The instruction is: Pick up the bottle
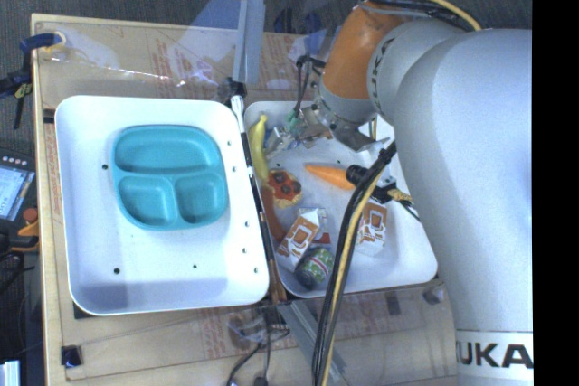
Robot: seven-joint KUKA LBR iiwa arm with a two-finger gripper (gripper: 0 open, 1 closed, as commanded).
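A large grey robot arm [452, 167] with an orange band reaches in from the right over two shallow white bins on a bench. Its gripper [294, 129] hangs low over the far end of the right bin [418, 262], near the divider between the bins. The gripper is small and partly lost against clutter, so whether it is parted, closed or clamped on anything cannot be told.

Just beside the gripper, on the divider side, lies a yellow banana [258, 149], running lengthwise along the bin wall. Nearer the camera than the gripper sits a small red and dark item [285, 188], and beside that an orange carrot [330, 174], partly under the arm's black cable. The bottle [315, 267], dark with a green label, lies on its side at the near end of the right bin, well apart from the gripper. Touching it is a small carton [301, 237]; a second carton [371, 228] lies across the cable.

The left bin [90, 267], away from the gripper, holds a teal divided tray [172, 174].
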